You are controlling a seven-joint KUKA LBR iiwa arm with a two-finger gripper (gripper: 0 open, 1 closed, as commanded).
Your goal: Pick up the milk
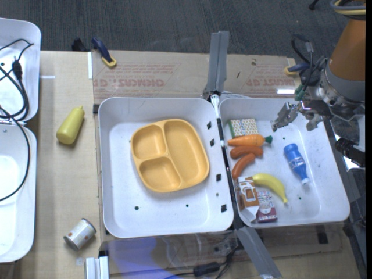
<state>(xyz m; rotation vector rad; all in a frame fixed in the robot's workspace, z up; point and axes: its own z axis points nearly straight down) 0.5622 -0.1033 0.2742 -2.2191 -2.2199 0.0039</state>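
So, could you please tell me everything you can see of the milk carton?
The milk carton is a small printed box, orange, white and dark red, apparently cardboard. It lies flat in the right bin, near its front left corner. The banana overlaps its upper right edge. The gripper hangs well away, above the bin's far side.

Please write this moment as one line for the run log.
task: pick up milk | gripper: over right bin far side, holds nothing | milk carton: lying at near edge, beside banana, untouched | left bin: yellow plate
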